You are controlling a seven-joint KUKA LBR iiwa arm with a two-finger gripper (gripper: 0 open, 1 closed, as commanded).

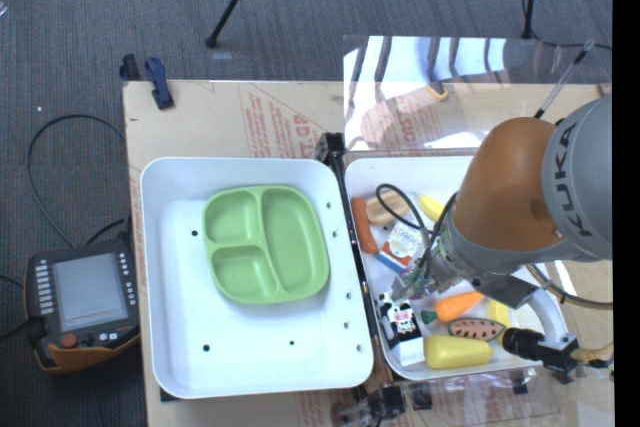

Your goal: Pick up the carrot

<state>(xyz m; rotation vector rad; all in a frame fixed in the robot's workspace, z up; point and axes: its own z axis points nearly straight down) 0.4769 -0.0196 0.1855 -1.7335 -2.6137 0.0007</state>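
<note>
The carrot [460,304] is orange with a small green tip at its left end. It lies in the right bin [362,177], toward the front, just below the arm's wrist. My gripper [418,277] hangs from the orange-banded wrist, low over the middle of the right bin, up and to the left of the carrot. The wrist hides much of the gripper, and I see nothing held in it.
A green three-part plate [267,243] sits in the left bin [165,315]. Crowded around the carrot are a yellow block [457,351], a brown spotted oval [475,327], a black-and-white piece [402,320], a long orange-red stick [363,224] and a black cable loop [395,200].
</note>
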